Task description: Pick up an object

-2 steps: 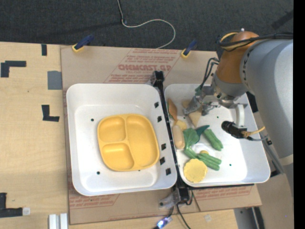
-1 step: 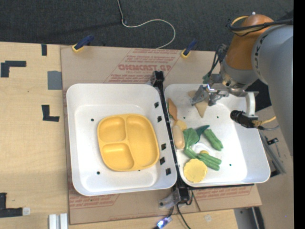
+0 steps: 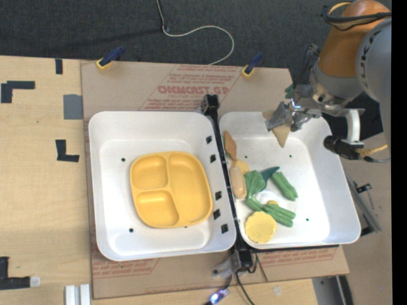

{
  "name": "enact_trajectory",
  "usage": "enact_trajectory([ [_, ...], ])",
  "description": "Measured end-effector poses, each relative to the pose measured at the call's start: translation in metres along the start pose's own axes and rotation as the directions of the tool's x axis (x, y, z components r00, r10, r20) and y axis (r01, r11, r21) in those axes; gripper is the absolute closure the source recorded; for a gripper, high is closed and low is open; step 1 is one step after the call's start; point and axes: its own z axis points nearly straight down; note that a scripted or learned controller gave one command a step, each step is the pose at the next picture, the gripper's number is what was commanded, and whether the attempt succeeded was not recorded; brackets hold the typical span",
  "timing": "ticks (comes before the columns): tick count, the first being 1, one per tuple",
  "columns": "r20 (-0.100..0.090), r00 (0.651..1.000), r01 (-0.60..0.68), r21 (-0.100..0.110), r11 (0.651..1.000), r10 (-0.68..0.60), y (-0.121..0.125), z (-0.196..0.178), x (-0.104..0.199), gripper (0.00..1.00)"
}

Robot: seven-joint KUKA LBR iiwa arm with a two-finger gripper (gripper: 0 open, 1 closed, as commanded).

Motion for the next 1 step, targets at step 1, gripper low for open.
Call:
enact_trajectory([
  [1, -0.002, 1.000, 0.001, 0.004, 1.000, -0.001, 0.0002, -0.0089, 0.0006, 1.00],
])
